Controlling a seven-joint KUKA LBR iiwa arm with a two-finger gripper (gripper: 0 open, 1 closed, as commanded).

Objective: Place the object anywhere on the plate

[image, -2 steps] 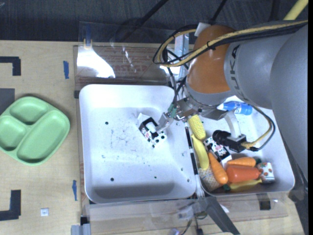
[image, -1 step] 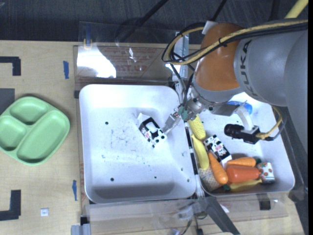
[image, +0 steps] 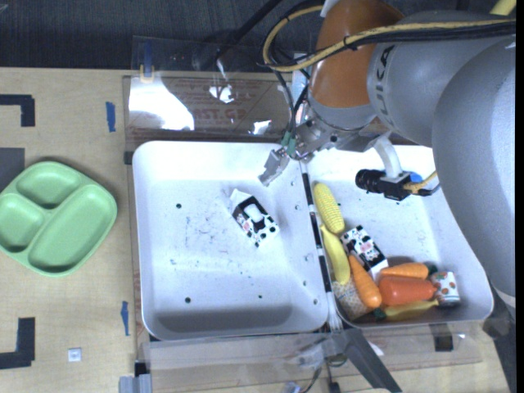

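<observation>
Black-and-white cow-patterned toy figure is seen lying on its side near the middle of the left shallow white plastic bin, slightly toward the bin's far right part. Nothing is touched by it except the bin floor, which is marked with faint scuffs and a few small dark dots.

The grey two-finger gripper is held above the far right corner of the same bin, up and to the right of the toy and apart from it. Nothing is seen held in it, and whether it is apart or together cannot be told. The grey arm with its orange band is extended in from the right, with yellow and black cables looped over it.

The pale green divided plastic plate is placed on the light wooden bench, well to the left of the left bin and outside it.

The right shallow white bin is set against the left one. A yellow corn cob, a yellow banana, a second cow-patterned toy, an orange carrot and a red-orange pepper are piled in its near part.

Black tape marks and blue tape strips are stuck on the bench. A clear glossy sheet is laid behind the bins, and dark carpet is visible beyond the bench.
</observation>
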